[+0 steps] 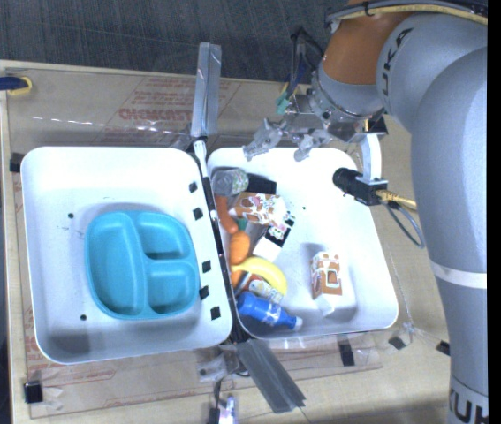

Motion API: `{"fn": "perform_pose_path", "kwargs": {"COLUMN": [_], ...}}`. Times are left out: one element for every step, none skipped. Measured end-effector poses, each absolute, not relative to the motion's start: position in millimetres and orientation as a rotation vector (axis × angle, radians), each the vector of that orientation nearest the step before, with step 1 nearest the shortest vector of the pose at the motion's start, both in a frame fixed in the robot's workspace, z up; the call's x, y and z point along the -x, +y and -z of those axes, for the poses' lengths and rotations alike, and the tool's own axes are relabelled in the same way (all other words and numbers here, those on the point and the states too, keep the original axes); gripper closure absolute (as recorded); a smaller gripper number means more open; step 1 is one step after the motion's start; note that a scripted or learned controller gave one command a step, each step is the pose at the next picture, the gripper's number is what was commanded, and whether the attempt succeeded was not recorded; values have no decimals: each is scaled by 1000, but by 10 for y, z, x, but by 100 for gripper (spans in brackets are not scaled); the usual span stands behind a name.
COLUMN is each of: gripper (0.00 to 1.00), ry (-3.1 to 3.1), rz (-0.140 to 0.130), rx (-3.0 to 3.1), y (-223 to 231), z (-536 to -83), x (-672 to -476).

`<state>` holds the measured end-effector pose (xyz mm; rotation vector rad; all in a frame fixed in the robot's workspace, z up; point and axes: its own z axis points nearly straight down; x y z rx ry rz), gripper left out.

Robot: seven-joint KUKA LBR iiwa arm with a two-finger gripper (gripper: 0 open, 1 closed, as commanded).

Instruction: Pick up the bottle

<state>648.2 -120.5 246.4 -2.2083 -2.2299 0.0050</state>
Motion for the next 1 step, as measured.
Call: {"fn": "perform_pose_path", "kwargs": {"gripper": [0], "ry": [-2276], "rz": [-7], "rx": [2161], "y": [-271], "z": [-1906], "x": [-5960]}}
